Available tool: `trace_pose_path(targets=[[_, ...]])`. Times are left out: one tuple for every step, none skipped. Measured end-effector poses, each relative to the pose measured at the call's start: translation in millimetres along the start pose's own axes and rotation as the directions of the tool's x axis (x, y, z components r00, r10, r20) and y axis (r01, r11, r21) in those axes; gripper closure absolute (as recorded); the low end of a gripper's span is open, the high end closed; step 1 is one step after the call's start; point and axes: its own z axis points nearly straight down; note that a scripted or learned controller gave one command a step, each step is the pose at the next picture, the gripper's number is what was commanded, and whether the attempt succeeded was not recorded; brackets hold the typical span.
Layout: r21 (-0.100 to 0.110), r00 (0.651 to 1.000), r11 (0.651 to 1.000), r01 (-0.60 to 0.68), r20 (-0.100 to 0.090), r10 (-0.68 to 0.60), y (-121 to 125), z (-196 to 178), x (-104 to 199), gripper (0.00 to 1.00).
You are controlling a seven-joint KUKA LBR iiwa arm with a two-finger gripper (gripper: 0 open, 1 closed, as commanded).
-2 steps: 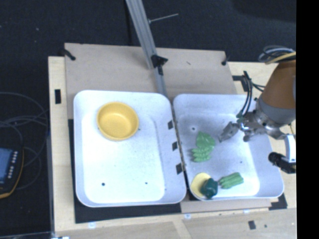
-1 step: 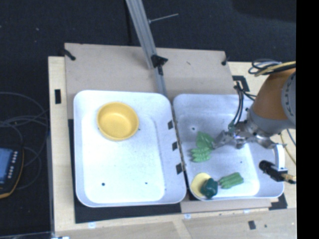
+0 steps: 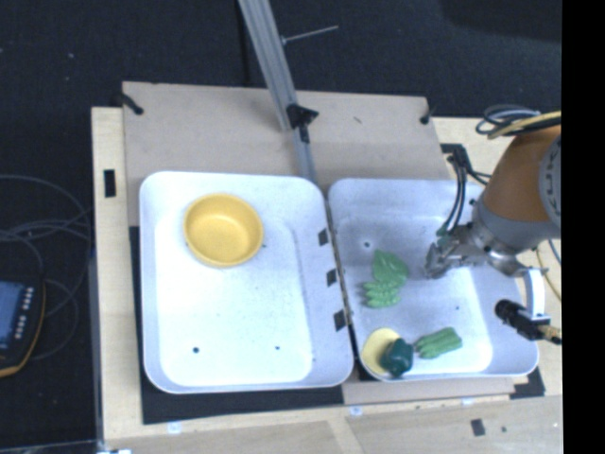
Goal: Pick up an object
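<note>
Looking down on the surface (image 3: 227, 130), I saw the end effector (image 3: 437, 259) low over the right bin (image 3: 473, 197), near its right wall. I could not tell its state from this angle. A light green ridged object (image 3: 386, 279) lay just left of it, apart from it. Near the front wall sat a small yellow cup (image 3: 376, 347) with a dark teal piece (image 3: 399, 356) against it, and a green oblong object (image 3: 438, 342) beside those. The left bin (image 3: 236, 348) held a yellow bowl (image 3: 223, 230).
</note>
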Motion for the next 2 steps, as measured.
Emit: trace_pose_path(targets=[[-0.004,1.0,1.0,0.002,0.002,-0.002,3.0,-61.6,5.1,1.0],[-0.002,1.0,1.0,0.002,0.001,-0.002,3.8,-95.6,4.6,1.0]])
